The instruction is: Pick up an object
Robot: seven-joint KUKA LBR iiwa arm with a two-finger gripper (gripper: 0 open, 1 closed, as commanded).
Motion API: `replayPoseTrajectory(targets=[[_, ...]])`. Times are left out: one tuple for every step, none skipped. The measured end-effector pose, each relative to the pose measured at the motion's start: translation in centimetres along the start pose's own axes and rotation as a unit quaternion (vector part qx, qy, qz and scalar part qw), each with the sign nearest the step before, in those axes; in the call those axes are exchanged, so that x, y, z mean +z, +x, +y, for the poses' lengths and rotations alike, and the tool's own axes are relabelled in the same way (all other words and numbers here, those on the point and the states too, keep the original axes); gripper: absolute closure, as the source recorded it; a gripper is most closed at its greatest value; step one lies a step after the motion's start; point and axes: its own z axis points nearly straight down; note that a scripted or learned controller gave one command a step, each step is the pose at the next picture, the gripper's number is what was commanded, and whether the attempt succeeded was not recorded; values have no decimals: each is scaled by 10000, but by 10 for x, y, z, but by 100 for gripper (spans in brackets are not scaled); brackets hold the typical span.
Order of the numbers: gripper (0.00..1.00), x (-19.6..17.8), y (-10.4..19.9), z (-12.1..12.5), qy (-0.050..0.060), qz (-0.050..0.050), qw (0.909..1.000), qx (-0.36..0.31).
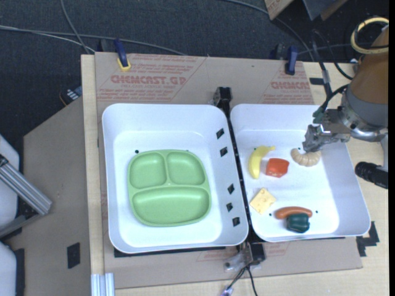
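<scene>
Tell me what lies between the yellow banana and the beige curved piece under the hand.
The red-orange block sits between banana and beige piece, per camera view.

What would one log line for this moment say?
pincer: over beige piece, right bin | nearby: banana, red piece | left bin: green tray

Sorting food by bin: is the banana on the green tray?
No, the banana lies in the right bin, while the green tray sits in the left bin.

Even, bright overhead light washed the two shallow white plastic bins [117,165] nearly shadowless, while fine detail stayed slightly soft.
</scene>
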Motion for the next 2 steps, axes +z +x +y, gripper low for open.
replayPoseTrajectory(targets=[[100, 9, 48, 8, 42, 20, 10000, -19], [100, 18, 103, 21, 38, 19, 10000, -22]])
